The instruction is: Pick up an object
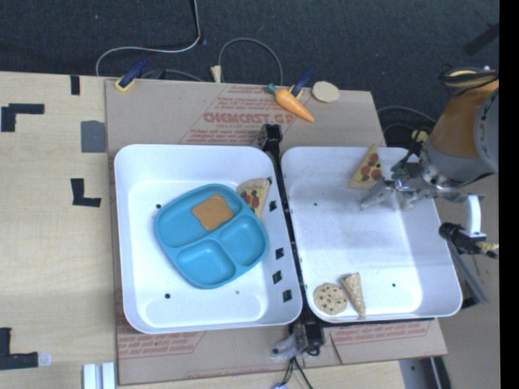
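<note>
My gripper (389, 196) hangs over the far right part of the right bin (365, 245), coming in from the grey arm with the orange band (464, 132). Its two grey fingers (371, 198) stand spread apart, open, with nothing between them. A toy pizza slice (366, 167) lies just beyond and left of the fingertips, against the bin's far wall. At the near edge of the same bin lie a cookie (330, 297) and a pale wedge (353, 292), side by side.
The left bin (142, 217) holds a blue divided plate (215, 245) with a brown toast piece (213, 211) on it, and another pizza slice (255, 193) beside it. A toy carrot (293, 104) and a tan disc (326, 92) lie on the cardboard behind the bins.
</note>
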`<state>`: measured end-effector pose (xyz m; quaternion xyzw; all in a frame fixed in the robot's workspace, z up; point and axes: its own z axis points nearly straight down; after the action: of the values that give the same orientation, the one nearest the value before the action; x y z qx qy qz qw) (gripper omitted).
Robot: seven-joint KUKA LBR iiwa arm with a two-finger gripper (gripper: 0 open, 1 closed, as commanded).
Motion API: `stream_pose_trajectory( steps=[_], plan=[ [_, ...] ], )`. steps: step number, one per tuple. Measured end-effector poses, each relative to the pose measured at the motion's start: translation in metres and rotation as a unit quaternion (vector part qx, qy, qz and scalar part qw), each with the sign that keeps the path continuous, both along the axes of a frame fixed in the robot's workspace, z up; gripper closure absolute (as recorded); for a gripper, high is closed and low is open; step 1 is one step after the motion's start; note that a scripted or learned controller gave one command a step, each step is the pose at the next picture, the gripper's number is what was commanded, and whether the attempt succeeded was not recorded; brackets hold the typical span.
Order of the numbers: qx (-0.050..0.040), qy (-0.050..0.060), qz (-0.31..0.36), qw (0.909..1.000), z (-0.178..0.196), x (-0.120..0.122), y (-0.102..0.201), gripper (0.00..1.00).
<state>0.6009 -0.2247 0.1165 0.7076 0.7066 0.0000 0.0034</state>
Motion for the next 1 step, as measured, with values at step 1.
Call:
stream_pose_trajectory(
  steps=[1],
  plan=[
    [0.0013, 0.001, 0.003, 1.0000, -0.0321, 0.0587, 0.0125, 0.00]
  ],
)
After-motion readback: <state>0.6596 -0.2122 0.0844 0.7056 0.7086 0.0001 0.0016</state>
